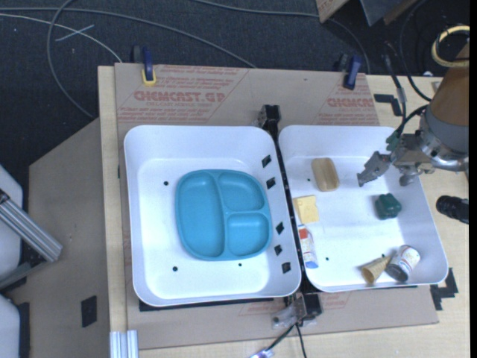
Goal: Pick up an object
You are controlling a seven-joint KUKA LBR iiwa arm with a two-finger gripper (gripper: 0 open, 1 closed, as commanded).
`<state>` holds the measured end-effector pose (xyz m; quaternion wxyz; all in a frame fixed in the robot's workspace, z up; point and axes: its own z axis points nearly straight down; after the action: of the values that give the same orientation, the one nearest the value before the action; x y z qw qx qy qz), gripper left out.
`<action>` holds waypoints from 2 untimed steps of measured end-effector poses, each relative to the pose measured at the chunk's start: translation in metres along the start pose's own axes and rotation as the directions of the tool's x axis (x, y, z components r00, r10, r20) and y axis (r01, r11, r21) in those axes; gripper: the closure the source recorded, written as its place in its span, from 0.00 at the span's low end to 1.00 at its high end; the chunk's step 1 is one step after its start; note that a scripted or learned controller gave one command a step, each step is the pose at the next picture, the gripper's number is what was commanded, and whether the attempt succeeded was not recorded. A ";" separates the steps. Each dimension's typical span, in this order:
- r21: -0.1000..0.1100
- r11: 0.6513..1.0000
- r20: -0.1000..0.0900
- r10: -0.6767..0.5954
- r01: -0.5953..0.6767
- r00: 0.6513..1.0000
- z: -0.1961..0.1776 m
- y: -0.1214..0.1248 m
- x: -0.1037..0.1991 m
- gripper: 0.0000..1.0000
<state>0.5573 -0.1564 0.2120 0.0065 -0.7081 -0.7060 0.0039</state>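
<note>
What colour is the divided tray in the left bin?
Light blue; the divided tray shows clearly in the camera view.

Glossy white plastic bins [141, 222]; smooth blue plastic tray [222, 213]; matt cardboard [112, 200].

Two white bins [149, 222] sit on a tan table [104, 200] printed with faded red lettering. The left bin holds a light blue divided plate [222, 213]. The right bin holds a tan block [324, 174], a pale yellow square [306, 209], a dark green lump [387, 206] and a red, white and blue tube [307, 247].
</note>
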 end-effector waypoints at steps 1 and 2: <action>-0.014 1.000 0.003 -0.004 0.004 1.000 -0.007 0.003 0.000 0.00; -0.007 1.000 0.001 -0.002 0.002 1.000 0.056 0.001 0.001 0.00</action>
<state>0.5574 -0.1549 0.1559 0.0038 -0.7073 -0.7069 0.0016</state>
